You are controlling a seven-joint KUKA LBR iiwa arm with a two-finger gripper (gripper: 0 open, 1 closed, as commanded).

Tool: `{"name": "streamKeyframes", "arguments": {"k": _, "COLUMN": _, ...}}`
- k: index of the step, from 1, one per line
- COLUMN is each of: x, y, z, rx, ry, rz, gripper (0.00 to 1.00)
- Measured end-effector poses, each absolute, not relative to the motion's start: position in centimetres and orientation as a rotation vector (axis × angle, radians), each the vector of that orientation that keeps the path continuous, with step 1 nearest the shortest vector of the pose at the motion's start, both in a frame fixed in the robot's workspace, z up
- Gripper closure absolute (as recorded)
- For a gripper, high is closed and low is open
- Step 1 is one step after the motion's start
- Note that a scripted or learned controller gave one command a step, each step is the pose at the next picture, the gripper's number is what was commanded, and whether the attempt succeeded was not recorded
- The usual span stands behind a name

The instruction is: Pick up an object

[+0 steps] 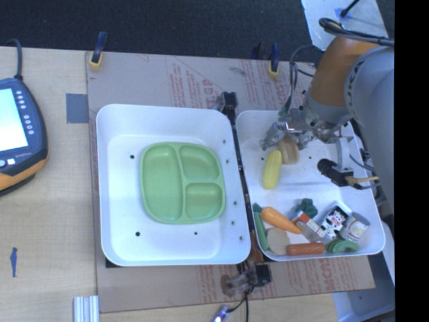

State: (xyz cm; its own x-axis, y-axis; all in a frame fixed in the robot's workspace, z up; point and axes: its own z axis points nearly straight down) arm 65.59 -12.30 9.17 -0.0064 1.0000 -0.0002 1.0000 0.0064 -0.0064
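Note:
My gripper point(284, 138) hangs low over the far part of the right bin point(249, 134), under the grey wrist with its orange band. A small tan piece point(290, 153) sits right below the gripper, touching or nearly touching it. A yellow corn cob point(271, 170) lies just to its left on the bin floor. Along the bin's near edge lie an orange carrot point(279, 219), a red sausage point(305, 249), a green ring-shaped piece point(342, 246) and several small mixed toys point(332, 221).
The left bin point(114, 180) holds a green divided plate point(181, 182). A control pendant point(17, 136) lies on the bench at far left. Clamps point(98, 51) hold the cardboard sheet at the back edge.

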Motion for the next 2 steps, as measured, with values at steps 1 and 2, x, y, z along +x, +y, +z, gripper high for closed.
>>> {"name": "streamKeyframes", "arguments": {"k": 1, "x": 65.6, "y": -10.5, "z": 9.2, "rx": -2.209, "ry": -2.226, "rz": 0.009, "gripper": 0.00}}
{"name": "streamKeyframes", "arguments": {"k": 2, "x": 59.6, "y": -9.8, "z": 9.1, "rx": -2.215, "ry": -2.223, "rz": 0.007, "gripper": 0.00}}
